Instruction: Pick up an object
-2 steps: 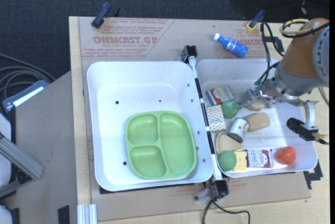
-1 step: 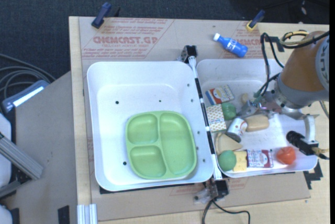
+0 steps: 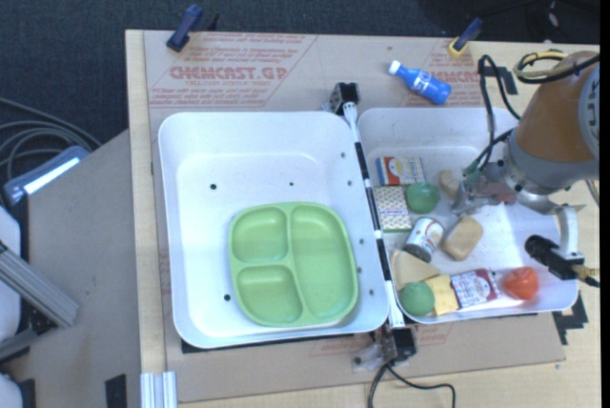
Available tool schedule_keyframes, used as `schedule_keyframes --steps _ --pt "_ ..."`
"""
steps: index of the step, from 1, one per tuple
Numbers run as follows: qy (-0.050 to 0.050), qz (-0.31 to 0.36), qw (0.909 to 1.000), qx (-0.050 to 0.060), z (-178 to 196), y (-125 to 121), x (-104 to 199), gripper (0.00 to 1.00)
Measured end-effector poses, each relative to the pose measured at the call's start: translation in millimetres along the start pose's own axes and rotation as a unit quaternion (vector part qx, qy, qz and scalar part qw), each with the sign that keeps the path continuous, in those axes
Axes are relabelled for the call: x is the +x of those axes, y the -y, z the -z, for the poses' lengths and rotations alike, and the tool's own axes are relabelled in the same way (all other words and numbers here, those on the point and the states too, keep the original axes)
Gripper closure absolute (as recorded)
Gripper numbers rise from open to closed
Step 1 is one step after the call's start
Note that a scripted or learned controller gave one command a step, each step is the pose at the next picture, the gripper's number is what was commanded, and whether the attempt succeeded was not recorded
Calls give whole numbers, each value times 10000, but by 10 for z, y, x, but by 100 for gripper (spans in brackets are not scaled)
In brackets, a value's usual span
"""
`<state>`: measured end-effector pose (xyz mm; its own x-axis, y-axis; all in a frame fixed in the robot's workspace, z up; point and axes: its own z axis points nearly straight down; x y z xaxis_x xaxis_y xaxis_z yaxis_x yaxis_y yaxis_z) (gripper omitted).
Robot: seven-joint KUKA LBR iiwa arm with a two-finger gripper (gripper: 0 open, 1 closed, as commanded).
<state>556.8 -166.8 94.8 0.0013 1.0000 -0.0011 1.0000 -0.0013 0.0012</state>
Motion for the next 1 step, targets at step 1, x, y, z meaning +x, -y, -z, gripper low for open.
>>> schedule_keyframes --steps 1 --pt "-2 10 10000 -4 1042 411 185 100"
